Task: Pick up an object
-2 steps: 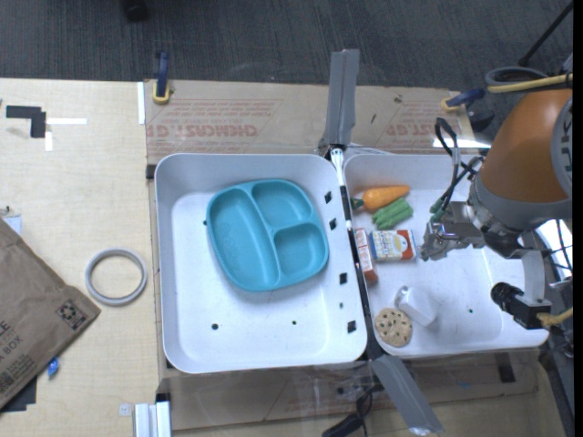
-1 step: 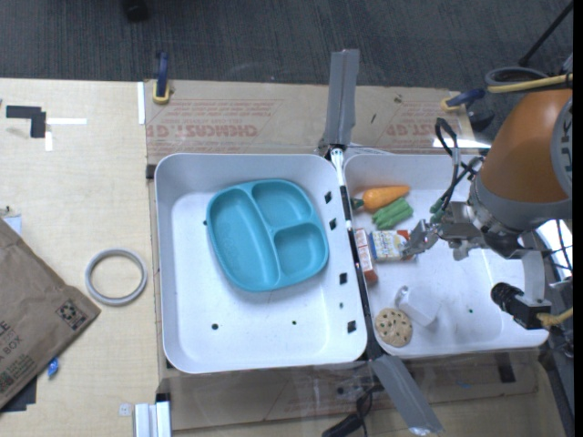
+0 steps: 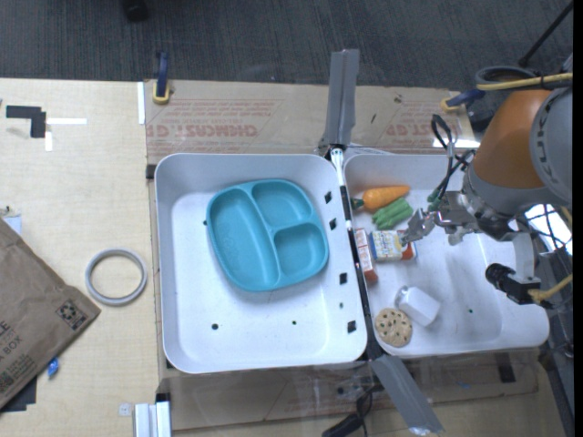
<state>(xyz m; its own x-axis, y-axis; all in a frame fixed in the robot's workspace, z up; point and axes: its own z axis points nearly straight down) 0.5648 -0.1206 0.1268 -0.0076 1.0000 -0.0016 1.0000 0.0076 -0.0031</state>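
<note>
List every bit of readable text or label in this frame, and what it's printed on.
"BOX": on the brown cardboard at the left edge; the line above it is cut off.
Red lettering on the cardboard sheet behind the bins: mirrored, too blurred to read.
Label on the small carton in the right bin: too small to read.

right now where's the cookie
In the right bin, near its front-left corner: the cookie lies beside the white cup.
</note>
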